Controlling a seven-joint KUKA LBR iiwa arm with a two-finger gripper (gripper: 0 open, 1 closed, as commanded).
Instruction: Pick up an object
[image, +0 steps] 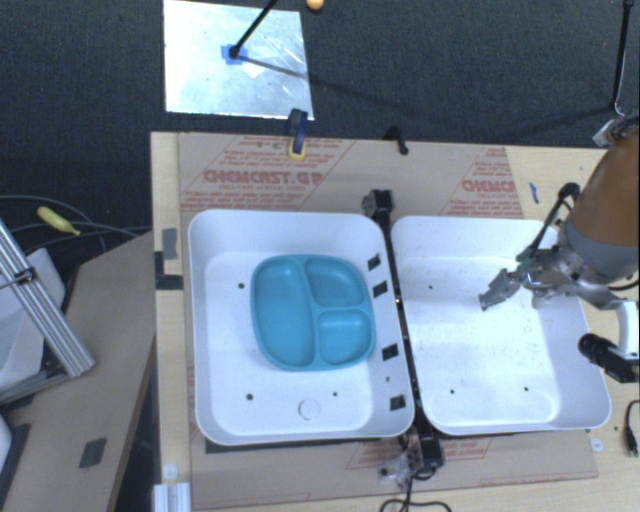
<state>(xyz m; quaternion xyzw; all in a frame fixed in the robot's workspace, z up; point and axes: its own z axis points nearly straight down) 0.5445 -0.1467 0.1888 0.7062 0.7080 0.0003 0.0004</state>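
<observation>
Gripper (497, 293) hangs over the right bin (470, 420); can't tell its spread, nothing seen held. Only obj is the blue 3-section plate (310, 310) in the left bin (215, 330), so approach w/ 1 finger over its rim.

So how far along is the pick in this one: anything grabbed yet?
Nothing looks done: the blue divided plate lies flat in the left bin, untouched. In hand: the gripper hangs over the right bin, away from the plate, with nothing visible between its fingers. Left: reaching the plate, closing on it and lifting.

"CHEMCAST GP" on brown board (262, 176)
</observation>
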